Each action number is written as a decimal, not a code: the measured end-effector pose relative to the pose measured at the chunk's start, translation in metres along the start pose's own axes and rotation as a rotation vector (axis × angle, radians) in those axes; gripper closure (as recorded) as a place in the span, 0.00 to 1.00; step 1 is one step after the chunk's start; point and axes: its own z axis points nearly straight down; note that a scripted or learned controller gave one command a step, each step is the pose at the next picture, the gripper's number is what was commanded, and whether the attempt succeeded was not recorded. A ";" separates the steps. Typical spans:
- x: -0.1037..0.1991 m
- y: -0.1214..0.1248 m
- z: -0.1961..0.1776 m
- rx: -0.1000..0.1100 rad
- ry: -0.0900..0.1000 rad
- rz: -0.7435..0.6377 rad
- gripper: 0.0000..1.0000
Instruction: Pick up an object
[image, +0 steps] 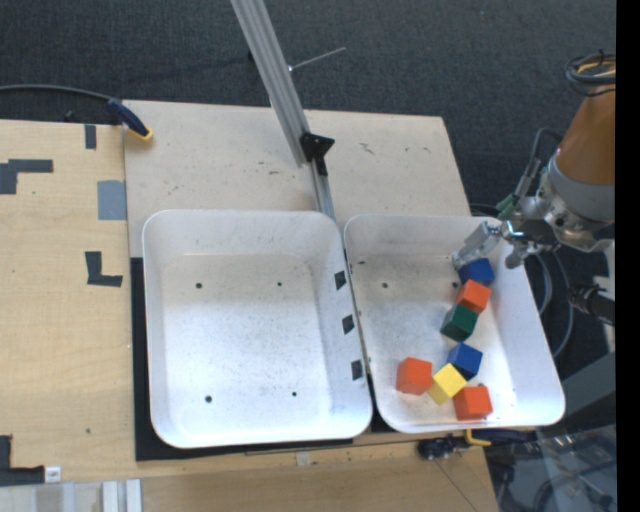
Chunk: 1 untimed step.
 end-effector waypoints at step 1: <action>0.000 0.001 -0.003 -0.005 -0.001 -0.002 0.00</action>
